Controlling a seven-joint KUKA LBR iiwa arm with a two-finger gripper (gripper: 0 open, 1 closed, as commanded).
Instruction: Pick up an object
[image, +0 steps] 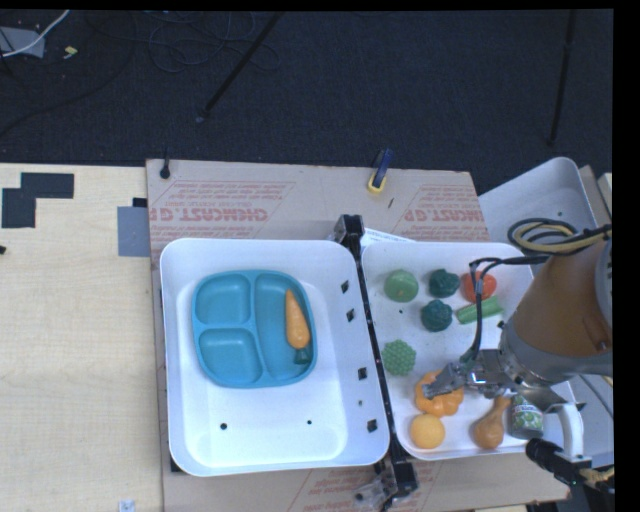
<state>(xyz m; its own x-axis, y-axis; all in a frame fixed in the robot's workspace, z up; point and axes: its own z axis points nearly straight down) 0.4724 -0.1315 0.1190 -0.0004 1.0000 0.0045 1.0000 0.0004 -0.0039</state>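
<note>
The right bin (395, 415) holds several toy foods: a green round piece (401, 286), two dark green broccoli pieces (443, 283) (436, 315), a red and green piece (478, 292), a light green knobbly ball (399, 356), an orange pepper-like piece (440, 397), an orange ball (427, 431) and a tan drumstick shape (490, 425). My gripper (447, 381) hangs low over the orange pepper-like piece, with its dark fingers right at its top. The arm comes in from the right and hides the bin's right part.
The left bin (200, 420) bears a blue divided tray (232, 350) with an orange carrot (296, 319) in its right compartment. A black divider (362, 330) runs between the bins. Cables (540, 236) loop above the arm's orange band.
</note>
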